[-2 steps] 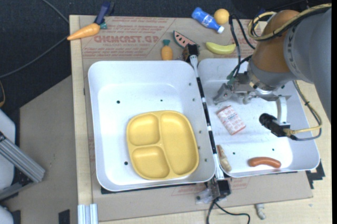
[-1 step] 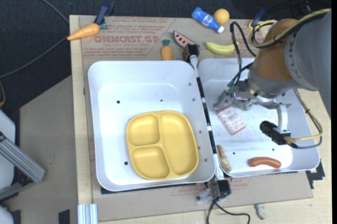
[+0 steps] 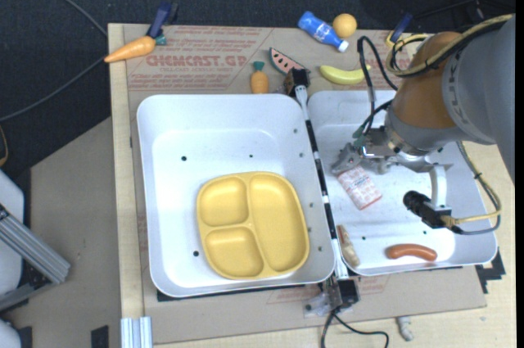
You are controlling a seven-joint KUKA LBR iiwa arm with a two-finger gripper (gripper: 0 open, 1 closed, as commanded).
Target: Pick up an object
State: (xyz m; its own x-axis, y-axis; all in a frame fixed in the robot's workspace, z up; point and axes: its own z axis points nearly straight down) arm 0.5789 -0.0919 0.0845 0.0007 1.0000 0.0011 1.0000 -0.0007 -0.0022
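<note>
At the far left of the worktop (image 3: 123, 174), a toy carrot (image 3: 131, 51) lies on the back edge, near a blue clip (image 3: 161, 19). The left bin (image 3: 164, 133) holds a yellow divided plate (image 3: 250, 223) with three compartments, sitting toward the bin's front. Behind the bins, a small orange toy (image 3: 259, 81) and a watermelon slice (image 3: 282, 60) rest on the printed board, with a blue bottle (image 3: 321, 30), a round orange fruit (image 3: 345, 24) and a banana (image 3: 342, 75) further right.

In the right bin (image 3: 483, 256), a small flat packet with red print (image 3: 360, 186) lies near the bin's left side. A brownish item (image 3: 347, 247) sits against the left wall at the front, and a sausage (image 3: 412, 253) lies along the front edge, well apart from the packet.

The grey arm (image 3: 483, 84) with its orange band enters from the right. Its tool (image 3: 354, 160) hangs low over the bin, just above or touching the packet's upper end. I cannot tell how wide the tool stands, nor whether it grips the packet.
</note>
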